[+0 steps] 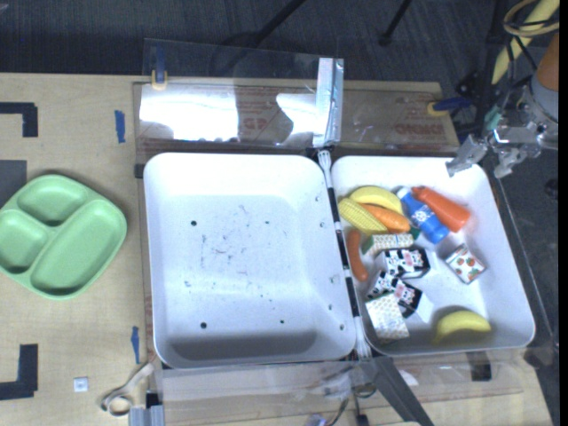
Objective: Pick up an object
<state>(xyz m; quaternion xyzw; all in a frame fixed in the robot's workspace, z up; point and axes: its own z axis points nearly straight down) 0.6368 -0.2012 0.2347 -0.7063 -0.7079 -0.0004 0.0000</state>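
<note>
An overhead, slanted view of a wooden bench holding 2 shallow white bins side by side. The left bin (235, 256) has a bare floor with faint scuff marks and a few small dark dots. The right bin (510, 291) holds a loose cluster of toy items: a yellow banana (373, 197) and a yellow corn cob (359, 215) near the top left, an orange carrot (389, 217) just beside them, a blue bottle (422, 216) touching an orange bottle (442, 207) toward the top centre, several black-and-white patterned blocks (398, 272) in the middle, a small white cube with red and green marks (465, 265) to the right, and a second banana (461, 324) lying alone near the bottom right corner. The gripper (497, 156) hangs at the upper right, over the top right corner of the right bin, raised above it with nothing visible between its fingers; whether they are spread or pressed together cannot be made out from this angle. All the objects lie below and to the left of the gripper in the view, the orange bottle nearest to it and the lone banana well apart from it. A pale green divided plate (59, 235) sits on the bench to the far left.
</note>
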